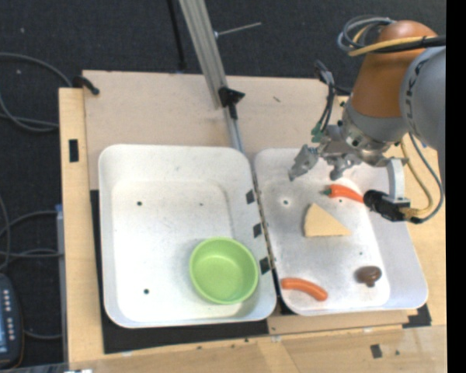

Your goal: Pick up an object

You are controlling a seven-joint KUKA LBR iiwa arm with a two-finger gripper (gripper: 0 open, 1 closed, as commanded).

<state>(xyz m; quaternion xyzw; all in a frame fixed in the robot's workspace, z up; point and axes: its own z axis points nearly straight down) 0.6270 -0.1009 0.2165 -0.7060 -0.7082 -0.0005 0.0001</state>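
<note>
The right bin (396, 286) holds a tan cheese wedge (325, 223) in its middle, a small orange carrot (346, 193) near its back edge, an orange sausage (304, 287) at the front and a small brown lump (367, 274) at the front right. My gripper (320, 167) hangs over the back of this bin, just left of and above the carrot. Its fingers are spread open and nothing sits between them. One fingertip (299, 166) points toward the bin's back left corner.
A green bowl (224, 270) stands at the front right of the left bin (140, 200). A slanted aluminium bar (210, 53) rises from behind the bins' shared edge. Cables lie off the bench at the left.
</note>
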